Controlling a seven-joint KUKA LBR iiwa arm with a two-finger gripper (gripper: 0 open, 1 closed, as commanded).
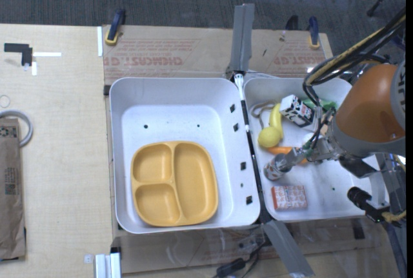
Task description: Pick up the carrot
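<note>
The gripper (279, 169) hung low in the right bin (335, 199), just beside the carrot (280, 150), which lay near that bin's left wall. A lemon (270, 136) and a banana (276, 117) sat just behind the carrot; a small printed packet (288, 197) lay toward the front edge. The left bin (129, 102) carried a yellow divided plate (174, 183)

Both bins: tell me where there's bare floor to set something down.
Left bin: bare floor behind the yellow plate, up to the far wall. Right bin: a bare patch at the near right, past the small packet. Its left and far part is crowded: banana, lemon, carrot, gripper.
</note>
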